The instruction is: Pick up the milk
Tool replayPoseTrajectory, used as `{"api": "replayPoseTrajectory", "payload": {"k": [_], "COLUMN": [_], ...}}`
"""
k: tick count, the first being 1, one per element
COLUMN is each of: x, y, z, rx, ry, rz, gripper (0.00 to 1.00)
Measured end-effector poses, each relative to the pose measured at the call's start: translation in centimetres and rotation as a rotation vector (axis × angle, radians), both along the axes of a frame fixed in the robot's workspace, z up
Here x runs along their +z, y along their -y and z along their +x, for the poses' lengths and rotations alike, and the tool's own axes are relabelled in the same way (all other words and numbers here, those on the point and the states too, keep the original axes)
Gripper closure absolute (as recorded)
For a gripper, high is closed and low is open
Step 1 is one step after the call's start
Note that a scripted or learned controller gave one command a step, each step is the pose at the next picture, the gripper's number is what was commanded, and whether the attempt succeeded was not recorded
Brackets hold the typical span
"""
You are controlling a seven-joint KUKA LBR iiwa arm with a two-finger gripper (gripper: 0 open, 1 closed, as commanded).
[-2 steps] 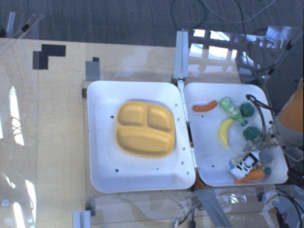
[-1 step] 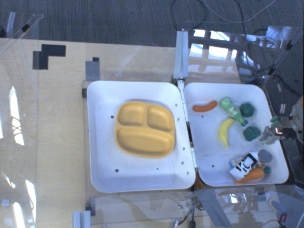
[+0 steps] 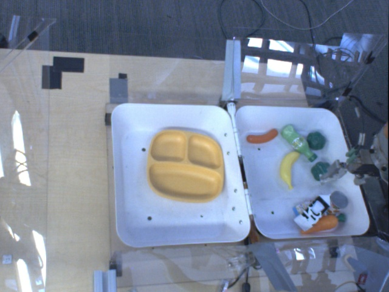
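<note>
The milk is a small white carton with black patches and a blue end. It lies on its side in the front right corner of the right bin, resting against an orange carrot. My gripper hovers at that bin's right rim, a little behind and to the right of the milk. Its fingers stand open, one pale fingertip close to a dark green vegetable. Nothing sits between them.
The right bin also holds a red sausage, a green bottle, a broccoli head, a banana and a grey round lid right behind the milk. A yellow compartment tray lies in the left bin.
</note>
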State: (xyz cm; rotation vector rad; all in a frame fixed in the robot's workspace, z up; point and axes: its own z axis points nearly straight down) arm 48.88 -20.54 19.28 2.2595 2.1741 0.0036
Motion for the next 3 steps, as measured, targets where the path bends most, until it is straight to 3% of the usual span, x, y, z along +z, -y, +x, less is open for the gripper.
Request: {"api": "replayPoseTrajectory", "payload": {"k": [1, 2, 3], "x": [-8.4, -10.3, -7.1], "y": [-0.7, -1.7, -1.9], "z": [0.6, 0.4, 0.0], "rx": [-0.150, -0.071, 0.077], "ry": [0.021, 0.014, 0.001], "rz": [-0.007, -0.003, 0.000], "gripper": [0.00, 0.00, 0.00]}}
